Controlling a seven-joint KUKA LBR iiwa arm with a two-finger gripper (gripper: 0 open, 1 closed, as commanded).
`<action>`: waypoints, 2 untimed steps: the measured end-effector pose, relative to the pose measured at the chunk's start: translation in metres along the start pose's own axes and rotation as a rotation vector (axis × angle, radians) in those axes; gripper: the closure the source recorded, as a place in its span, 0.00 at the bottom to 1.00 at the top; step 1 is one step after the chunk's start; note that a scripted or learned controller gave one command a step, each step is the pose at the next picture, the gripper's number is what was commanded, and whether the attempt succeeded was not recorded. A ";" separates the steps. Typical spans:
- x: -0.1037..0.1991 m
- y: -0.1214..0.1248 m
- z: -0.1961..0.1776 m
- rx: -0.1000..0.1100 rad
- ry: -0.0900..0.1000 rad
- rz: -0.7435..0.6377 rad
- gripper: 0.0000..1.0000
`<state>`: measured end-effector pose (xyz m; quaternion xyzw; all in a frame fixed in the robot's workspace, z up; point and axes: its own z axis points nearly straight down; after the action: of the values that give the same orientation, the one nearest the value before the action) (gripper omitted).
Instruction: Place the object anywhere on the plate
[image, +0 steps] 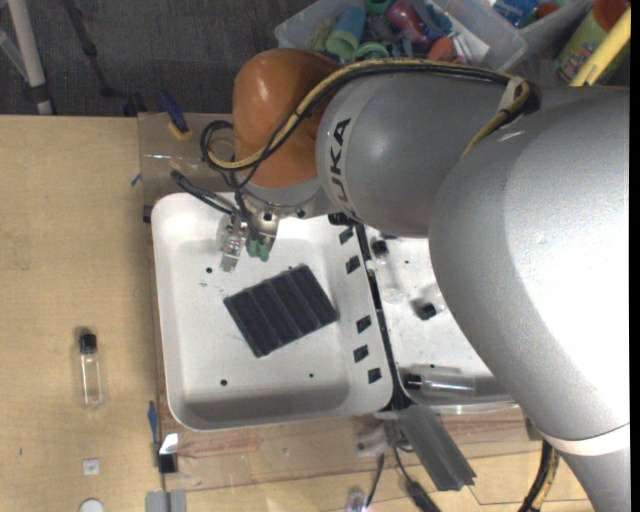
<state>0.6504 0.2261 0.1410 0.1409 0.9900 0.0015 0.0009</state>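
1. The arm (480, 150) comes in from 3 o'clock and covers most of the right bin (410, 275); its orange band (272, 110) is at 12 o'clock of the picture
2. The gripper (245, 240) hangs over the left bin (180, 300), in the bin's far part, toward 12 o'clock from the bin's middle
3. Whether the claw is apart or together, I cannot tell; it is small and partly blurred here
4. A small green bit (263, 247) shows at the tip of the gripper, on its 3 o'clock side; I cannot tell if it is a held object or a part of the gripper itself
5. The plate (280, 308), a dark ribbed rectangle, lies flat near the middle of the left bin and is turned at a slant to the bin walls
6. The gripper is at 11 o'clock from the plate, near it but not touching it
7. In the right bin a small dark piece (427, 310) lies on the white floor, at 3 o'clock from the plate and well apart from it, beyond the wall between the bins
8. Black cables (215, 150) loop from the band down toward the gripper
9. A clear vial (90, 368) lies on the bench (70, 220) at 9 o'clock from the left bin, apart from it
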 end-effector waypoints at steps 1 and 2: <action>-0.011 0.000 0.053 -0.001 -0.002 0.200 1.00; -0.002 -0.002 -0.024 -0.001 -0.003 0.322 1.00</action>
<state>0.6523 0.2239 0.1653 0.2978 0.9546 0.0017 0.0021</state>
